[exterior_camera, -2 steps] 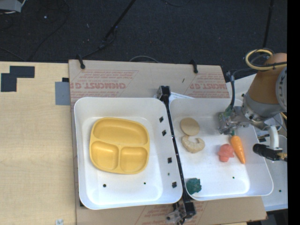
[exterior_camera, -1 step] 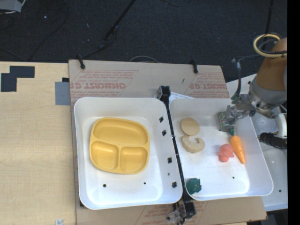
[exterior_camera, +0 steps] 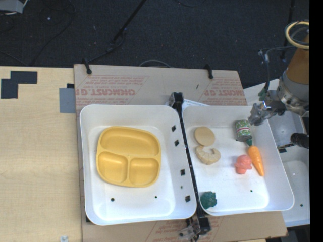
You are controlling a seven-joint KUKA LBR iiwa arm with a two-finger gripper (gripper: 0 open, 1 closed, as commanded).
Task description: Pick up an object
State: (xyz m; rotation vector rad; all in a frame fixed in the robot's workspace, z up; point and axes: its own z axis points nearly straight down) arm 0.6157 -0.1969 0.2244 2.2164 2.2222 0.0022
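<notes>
Two shallow white bins sit side by side on the counter [exterior_camera: 30, 160], resting on a sheet of cardboard [exterior_camera: 151, 84] printed with red lettering. The left bin [exterior_camera: 91, 205] carries a yellow divided plate [exterior_camera: 129, 156], lying flat with one large compartment toward the far side and two smaller ones toward the near side. The right bin [exterior_camera: 277, 195] holds the loose pieces: a round tan disc [exterior_camera: 204, 135] near the bin's far left part, and just beside it on the near side a pale, bitten-looking piece of toy bread [exterior_camera: 208, 155]. A small green can [exterior_camera: 243, 130] with a pale label stands toward the far right part of the bin; an orange toy carrot [exterior_camera: 256, 160] lies slantwise just on its near side, its green top close to the can. A pink lumpy toy [exterior_camera: 243, 164] lies touching or nearly touching the carrot's left side. A dark green crumpled object [exterior_camera: 208, 199] sits in the near left corner of this bin, against the divider between the bins. The arm comes in from the right, its orange band high at the edge, and the end effector [exterior_camera: 260, 112] hovers over the far right rim of the right bin, just beside the green can and apart from it; whether it is released or clenched cannot be told, and nothing shows between it.
</notes>
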